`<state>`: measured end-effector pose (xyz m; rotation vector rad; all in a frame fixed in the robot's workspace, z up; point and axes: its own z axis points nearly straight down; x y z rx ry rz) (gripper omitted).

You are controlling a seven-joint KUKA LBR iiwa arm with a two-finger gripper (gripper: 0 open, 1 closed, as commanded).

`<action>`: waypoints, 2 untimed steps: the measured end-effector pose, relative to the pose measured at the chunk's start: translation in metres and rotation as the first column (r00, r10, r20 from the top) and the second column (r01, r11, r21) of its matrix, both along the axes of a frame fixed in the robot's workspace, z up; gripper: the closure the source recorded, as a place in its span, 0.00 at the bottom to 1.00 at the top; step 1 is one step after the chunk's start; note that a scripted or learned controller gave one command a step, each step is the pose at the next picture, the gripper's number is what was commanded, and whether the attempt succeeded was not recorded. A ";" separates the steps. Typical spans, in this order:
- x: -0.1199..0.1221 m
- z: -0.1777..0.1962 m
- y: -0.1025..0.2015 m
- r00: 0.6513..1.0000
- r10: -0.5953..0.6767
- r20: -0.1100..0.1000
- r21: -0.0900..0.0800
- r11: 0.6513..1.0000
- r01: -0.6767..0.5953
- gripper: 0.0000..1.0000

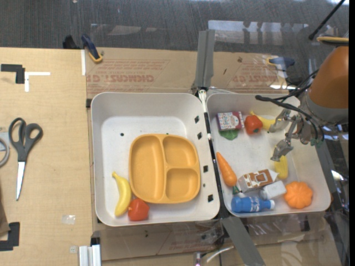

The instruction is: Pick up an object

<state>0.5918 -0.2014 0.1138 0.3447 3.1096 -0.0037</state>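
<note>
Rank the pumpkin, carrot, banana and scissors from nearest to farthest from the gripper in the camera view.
From the gripper:
1. Pumpkin, right bin, just below it.
2. Carrot, right bin, by the left wall.
3. Banana, left bin, beside the plate.
4. Scissors, on the bench, far left.

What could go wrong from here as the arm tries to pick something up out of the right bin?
The hand hangs low in the right bin, just above a small yellow piece. That piece sits close to the milk carton, white bottle and orange pumpkin, so a descent could knock a neighbour or pinch two things at once. The yellow piece looks small and partly hidden, so the grasp may slip off.
</note>
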 end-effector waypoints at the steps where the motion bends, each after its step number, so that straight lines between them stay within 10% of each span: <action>1: -0.011 -0.021 -0.020 0.999 -0.039 -0.009 0.003 0.999 0.039 0.00; 2: -0.009 -0.010 -0.019 0.999 -0.036 -0.005 0.002 0.999 0.036 1.00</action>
